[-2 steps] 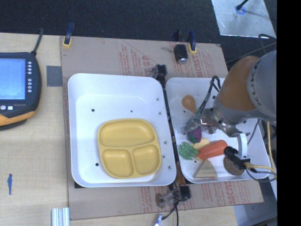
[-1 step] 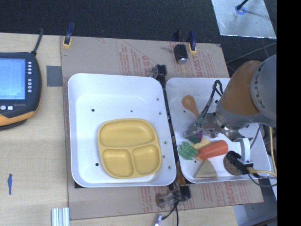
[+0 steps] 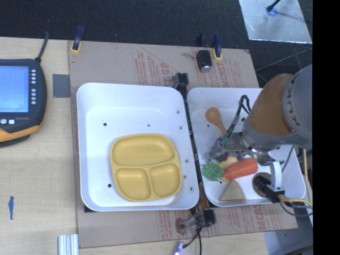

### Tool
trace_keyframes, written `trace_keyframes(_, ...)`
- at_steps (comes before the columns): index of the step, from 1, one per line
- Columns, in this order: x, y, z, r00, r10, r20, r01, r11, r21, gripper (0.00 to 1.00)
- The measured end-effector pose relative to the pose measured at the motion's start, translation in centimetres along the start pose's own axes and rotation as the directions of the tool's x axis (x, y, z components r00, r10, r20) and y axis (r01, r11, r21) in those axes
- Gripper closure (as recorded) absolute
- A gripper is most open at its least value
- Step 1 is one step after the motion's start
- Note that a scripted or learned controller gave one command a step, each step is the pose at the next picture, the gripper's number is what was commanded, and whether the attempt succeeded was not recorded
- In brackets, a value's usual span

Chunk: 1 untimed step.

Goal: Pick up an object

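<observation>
Gripper (image 3: 227, 149) was down in the right-hand shallow white plastic bin (image 3: 297, 187), low over the toy pile; couldn't tell how it was set, wrist and cabling blocked the tip. Nothing visibly between it, so I wouldn't call anything grasped. Closest candidate was the orange plastic toy carrot (image 3: 243, 168), lying just below and to the right of the gripper, long axis roughly across the bin. Judgement: light, rigid, smooth hollow plastic, likely slippery and prone to roll or squirt out; best taken across its thick middle, square to the long axis, not at the taper. Just below-left of the gripper sat a green leafy plastic toy (image 3: 212, 170), touching the carrot's end; looked light, irregular, easy to snag but hard to pinch cleanly. Tan wedge-shaped toy block (image 3: 232, 193) lay further below, under the carrot: flat faces, probably stiff, decent fallback if gripped across the thin sides. Small wooden spoon (image 3: 215, 118) lay above the gripper, apart from the pile; thin, low profile, awkward against the bin floor. Yellow three-compartment plastic tray (image 3: 146, 166) sat well off to the left in the other white bin (image 3: 93, 102); too wide for a pinch except at the rim.
</observation>
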<state>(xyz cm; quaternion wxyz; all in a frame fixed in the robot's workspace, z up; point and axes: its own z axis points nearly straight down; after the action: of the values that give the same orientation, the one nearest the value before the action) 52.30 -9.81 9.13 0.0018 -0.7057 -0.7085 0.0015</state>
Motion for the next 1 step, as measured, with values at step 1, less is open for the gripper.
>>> trace_keyframes(1,-0.43,2.14,-0.06,1.0,0.001,0.0,-0.001,1.0,-0.002,0.0)
